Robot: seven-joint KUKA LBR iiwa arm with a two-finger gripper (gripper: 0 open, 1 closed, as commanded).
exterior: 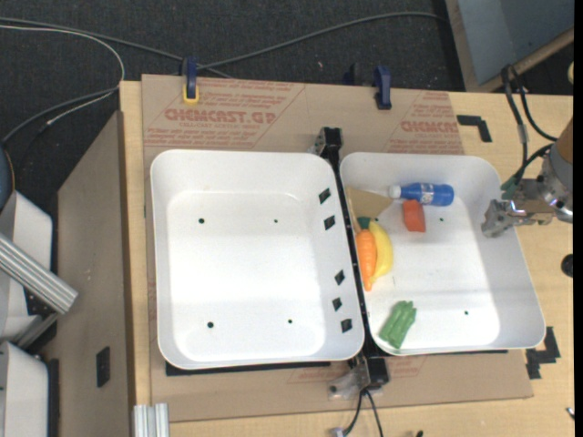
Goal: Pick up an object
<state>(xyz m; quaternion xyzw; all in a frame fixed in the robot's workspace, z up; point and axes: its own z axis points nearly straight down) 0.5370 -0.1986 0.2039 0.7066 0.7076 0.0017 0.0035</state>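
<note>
Orange carrot beside yellow banana

Count from my side: two white bins, left bin and right bin. In the right one: one blue bottle, one red block, one carrot, one banana, one green piece. Five items total.

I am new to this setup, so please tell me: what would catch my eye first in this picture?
The small bright cluster in the right bin: a blue bottle lying on its side near the far wall, an orange block just below it, a carrot and banana by the divider, and a green object near the front. The gripper sits at that bin's right rim.
</note>
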